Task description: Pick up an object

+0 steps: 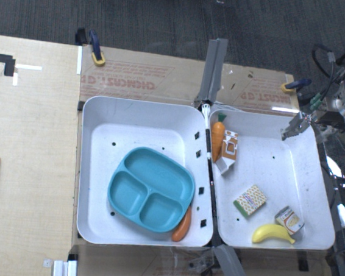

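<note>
Looking at the gripper (297,126), I am seeing it hanging over the upper right corner of the right bin (313,198), with nothing between its fingers; whether they are spread or closed I cannot tell. Taking that bin as my landmark, I am finding a carrot (217,139) and a small carton (228,151) lying along its left wall, a patterned box (250,201) sitting near its middle, and a banana (273,234) and a small can (289,219) resting by its lower right edge. Left of it, the left bin (97,157) is holding a blue divided plate (150,189) and an orange sausage (182,226)
</note>
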`<state>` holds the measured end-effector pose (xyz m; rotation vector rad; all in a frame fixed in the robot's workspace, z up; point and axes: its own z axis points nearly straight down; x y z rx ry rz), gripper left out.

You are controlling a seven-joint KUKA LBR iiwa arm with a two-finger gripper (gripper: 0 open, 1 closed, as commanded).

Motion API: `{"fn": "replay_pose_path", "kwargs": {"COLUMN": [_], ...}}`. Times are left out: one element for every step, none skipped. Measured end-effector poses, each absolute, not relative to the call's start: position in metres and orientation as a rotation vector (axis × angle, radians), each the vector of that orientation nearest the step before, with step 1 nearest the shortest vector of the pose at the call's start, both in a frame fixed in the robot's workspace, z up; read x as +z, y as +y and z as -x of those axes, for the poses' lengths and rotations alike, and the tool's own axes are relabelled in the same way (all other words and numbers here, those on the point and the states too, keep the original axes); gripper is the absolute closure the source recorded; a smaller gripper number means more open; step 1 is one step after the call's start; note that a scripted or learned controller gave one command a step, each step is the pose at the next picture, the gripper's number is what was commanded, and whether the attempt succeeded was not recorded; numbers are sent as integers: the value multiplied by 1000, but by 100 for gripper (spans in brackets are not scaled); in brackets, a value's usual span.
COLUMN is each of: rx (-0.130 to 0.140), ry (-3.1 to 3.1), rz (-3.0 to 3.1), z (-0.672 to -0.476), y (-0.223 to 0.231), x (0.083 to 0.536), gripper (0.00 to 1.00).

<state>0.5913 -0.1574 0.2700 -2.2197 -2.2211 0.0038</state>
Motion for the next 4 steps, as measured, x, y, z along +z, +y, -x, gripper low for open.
{"fn": "replay_pose_path", "kwargs": {"rx": [3,0,-1,2], "ry": [-2298,-2426,-2423,-2517], "rz": [2139,1994,1999,1883], "z": [-523,-477,-478,-508], "y": [-163,-190,-190,-135], "x": [164,91,100,341], "gripper": [0,0,100,100]}}
